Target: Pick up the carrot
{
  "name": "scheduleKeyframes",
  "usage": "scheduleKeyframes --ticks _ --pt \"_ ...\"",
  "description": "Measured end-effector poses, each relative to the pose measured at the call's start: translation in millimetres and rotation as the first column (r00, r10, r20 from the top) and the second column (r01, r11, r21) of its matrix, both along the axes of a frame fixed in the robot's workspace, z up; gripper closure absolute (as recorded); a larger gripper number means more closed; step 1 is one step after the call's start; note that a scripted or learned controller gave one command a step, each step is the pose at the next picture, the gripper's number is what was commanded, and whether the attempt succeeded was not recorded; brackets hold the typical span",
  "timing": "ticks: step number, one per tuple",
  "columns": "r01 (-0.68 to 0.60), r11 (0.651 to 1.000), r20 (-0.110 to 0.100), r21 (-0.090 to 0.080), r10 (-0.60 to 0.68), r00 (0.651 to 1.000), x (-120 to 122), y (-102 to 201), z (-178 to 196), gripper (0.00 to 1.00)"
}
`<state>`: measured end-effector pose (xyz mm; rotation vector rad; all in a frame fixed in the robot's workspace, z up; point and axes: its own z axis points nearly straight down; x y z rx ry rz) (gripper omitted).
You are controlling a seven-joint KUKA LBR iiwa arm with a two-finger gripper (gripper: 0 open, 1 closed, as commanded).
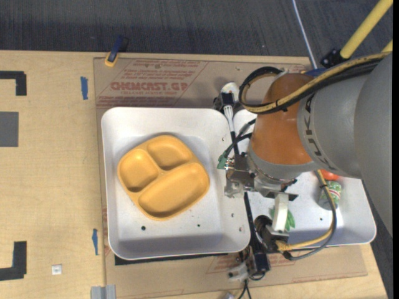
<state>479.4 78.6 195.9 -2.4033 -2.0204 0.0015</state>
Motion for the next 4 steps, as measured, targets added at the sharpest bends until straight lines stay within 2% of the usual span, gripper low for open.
scheduleKeyframes --ticks 1,2,3,4 --pt "-0.143 0.99 0.003 -0.001 0.143 0.99 39 12 55 1.0" --pt "0.155 0.988 0.003 -0.002 -0.155 0.988 51 -34 79 1.0" --pt "0.156 0.988 0.002 -0.001 -0.156 0.988 51 -33 79 0.0" --pt "-0.095 0.995 -0.001 0.0 0.095 0.995 63 -64 32 0.0"
